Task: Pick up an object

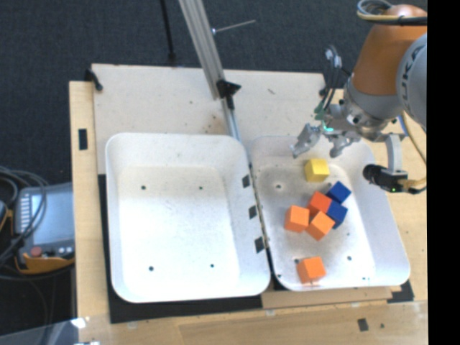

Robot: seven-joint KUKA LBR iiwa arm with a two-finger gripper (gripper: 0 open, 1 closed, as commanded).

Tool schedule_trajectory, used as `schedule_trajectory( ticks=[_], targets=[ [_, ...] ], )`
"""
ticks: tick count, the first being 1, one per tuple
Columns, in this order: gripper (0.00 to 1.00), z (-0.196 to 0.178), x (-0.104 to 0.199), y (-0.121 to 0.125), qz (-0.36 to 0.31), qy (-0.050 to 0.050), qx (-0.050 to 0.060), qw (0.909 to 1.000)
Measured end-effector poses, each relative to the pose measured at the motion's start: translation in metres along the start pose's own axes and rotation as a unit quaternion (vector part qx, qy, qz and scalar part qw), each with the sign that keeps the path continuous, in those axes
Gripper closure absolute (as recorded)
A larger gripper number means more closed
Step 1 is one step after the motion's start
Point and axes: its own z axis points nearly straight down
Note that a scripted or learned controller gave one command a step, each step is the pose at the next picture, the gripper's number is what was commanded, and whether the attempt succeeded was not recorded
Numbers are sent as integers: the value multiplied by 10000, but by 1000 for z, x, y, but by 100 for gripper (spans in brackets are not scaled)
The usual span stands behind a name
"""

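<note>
In the right bin [374, 264] lie a yellow block [316, 169], two blue blocks [338, 192] [336, 212] and several orange blocks: a cluster [309, 218] mid-bin and one [311, 269] near the front. My gripper [320, 144] hangs over the bin's far end, just behind the yellow block, with its two grey fingers spread apart and nothing between them.
The left bin [122, 157] sits beside the right one, with a row of black clips [253, 210] along the shared wall. A slanted aluminium post [205, 49] rises from the bench behind the bins. A grey control box [39, 218] sits off the left edge.
</note>
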Motion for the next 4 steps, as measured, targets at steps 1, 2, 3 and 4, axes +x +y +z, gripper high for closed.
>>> schedule_trajectory(
  ticks=[1, 2, 3, 4],
  targets=[
    [0, -3, 0, 1, -5, -6, -25, 10000],
    [0, 59, 4, 0, 8, -16, 2, 10000],
    [0, 102, 3, -6, 22, -17, 0, 10000],
    [0, 112, 3, -3, 25, -13, -51, 10000]
  ],
)
